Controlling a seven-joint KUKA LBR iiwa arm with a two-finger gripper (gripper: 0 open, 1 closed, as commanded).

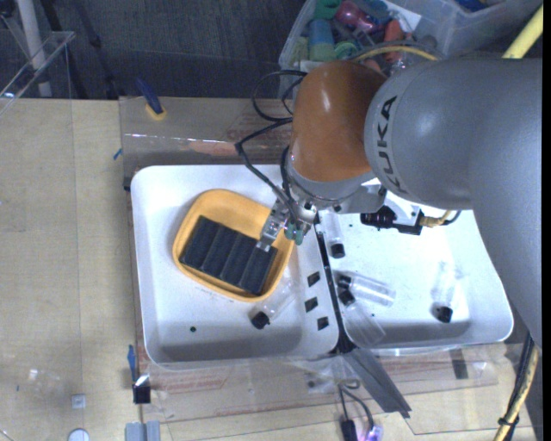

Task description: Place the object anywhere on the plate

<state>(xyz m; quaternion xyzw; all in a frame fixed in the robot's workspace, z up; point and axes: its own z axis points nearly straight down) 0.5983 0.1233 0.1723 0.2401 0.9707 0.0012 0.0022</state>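
A yellow plate [194, 226] rests tilted in the left white bin [164, 327]. On it lies a black ribbed rectangular object [225, 254], flat and covering most of the plate's middle. My gripper [282, 232] hangs under the orange wrist band, over the plate's right rim. Its fingers [270, 234] look open, one tip just above the black object's upper right corner. Nothing is held between them.
A clear tube with a black cap [261, 318] lies in the left bin just below the plate. In the right bin [482, 327] are two more clear tubes [368, 288] [443, 297]. Small black tabs [312, 303] line the divider. A box of colourful items [362, 26] stands behind.
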